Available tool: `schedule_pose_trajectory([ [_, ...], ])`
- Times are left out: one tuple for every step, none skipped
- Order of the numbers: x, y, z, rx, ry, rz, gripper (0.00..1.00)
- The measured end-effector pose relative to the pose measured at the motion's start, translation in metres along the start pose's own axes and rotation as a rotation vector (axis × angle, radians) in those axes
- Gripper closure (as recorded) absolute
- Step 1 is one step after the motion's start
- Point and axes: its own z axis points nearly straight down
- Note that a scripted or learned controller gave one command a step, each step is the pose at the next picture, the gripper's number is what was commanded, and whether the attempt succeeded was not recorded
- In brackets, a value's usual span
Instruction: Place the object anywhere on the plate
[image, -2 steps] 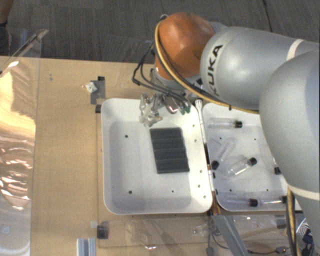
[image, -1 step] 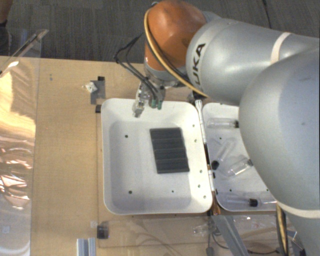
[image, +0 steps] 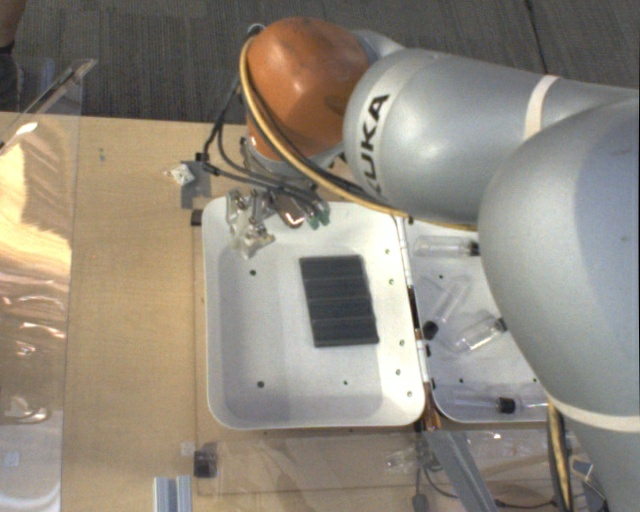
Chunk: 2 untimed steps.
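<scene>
Hanging over the far left corner of the left bin (image: 260, 335), my gripper (image: 250, 230) is crowded by wrist and cables, so I cannot tell whether it is wide, narrow or holding anything. The plate (image: 340, 300), a dark grey ribbed rectangle, lies flat near the middle of that bin, slightly toward its right edge and apart from my gripper. Which piece is meant for it I cannot tell. The right bin (image: 455, 385) carries several clear plastic tubes (image: 478, 335), some black-tipped, along its left and near edges. A small dark block (image: 205, 462) sits on the surface (image: 120, 300), just off the left bin's near left corner.
</scene>
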Motion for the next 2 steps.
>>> schedule_pose_trajectory([
  [-0.013, -0.009, 0.103, 0.000, -0.004, -0.748, 1.00],
  [-0.002, -0.026, 0.053, -0.002, -0.001, -1.292, 1.00],
])
